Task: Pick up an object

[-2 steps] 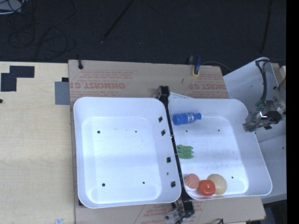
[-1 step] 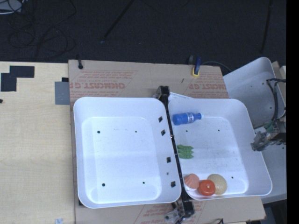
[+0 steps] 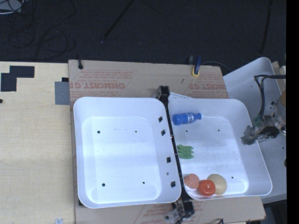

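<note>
The gripper (image 3: 248,138) hangs over the right bin's (image 3: 252,171) right rim, touching nothing visible, its state impossible to tell, while inside lie a glossy blue bottle (image 3: 186,118), a ridged green piece (image 3: 185,151) and three rounded items (image 3: 205,185) clustered together.

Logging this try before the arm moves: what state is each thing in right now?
blue bottle: lying on its side, right bin's far end
green item: flat by the divider
three round items: clustered in the near corner
left bin: nothing in it
hand: at right bin's right rim
</note>
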You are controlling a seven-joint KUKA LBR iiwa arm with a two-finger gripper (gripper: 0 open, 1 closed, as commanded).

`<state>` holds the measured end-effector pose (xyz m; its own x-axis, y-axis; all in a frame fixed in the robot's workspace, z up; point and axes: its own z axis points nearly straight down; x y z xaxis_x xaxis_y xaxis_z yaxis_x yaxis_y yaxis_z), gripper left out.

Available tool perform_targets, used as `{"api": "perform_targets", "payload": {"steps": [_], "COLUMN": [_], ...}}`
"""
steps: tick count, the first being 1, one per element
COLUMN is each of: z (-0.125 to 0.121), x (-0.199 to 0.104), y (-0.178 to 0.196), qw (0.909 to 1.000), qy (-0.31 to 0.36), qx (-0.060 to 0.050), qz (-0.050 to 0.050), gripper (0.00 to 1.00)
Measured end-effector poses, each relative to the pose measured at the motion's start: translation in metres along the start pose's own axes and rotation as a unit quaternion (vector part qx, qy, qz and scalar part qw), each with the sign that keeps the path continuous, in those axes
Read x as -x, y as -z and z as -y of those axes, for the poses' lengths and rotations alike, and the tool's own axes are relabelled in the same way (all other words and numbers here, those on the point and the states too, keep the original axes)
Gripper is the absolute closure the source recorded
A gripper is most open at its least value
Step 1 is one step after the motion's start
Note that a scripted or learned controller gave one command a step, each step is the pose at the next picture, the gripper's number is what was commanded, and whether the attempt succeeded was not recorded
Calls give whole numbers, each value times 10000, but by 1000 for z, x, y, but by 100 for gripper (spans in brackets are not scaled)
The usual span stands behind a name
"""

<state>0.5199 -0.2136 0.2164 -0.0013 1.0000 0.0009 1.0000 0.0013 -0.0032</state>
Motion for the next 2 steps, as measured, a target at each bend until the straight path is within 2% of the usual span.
{"api": "perform_targets", "payload": {"steps": [1, 2], "z": [-61, -58], "x": [0, -1], "y": [-11, -11], "qw": [10000, 10000], "qy": [9, 6], "qx": [24, 6], "qz": [10, 4], "gripper": [100, 0]}}
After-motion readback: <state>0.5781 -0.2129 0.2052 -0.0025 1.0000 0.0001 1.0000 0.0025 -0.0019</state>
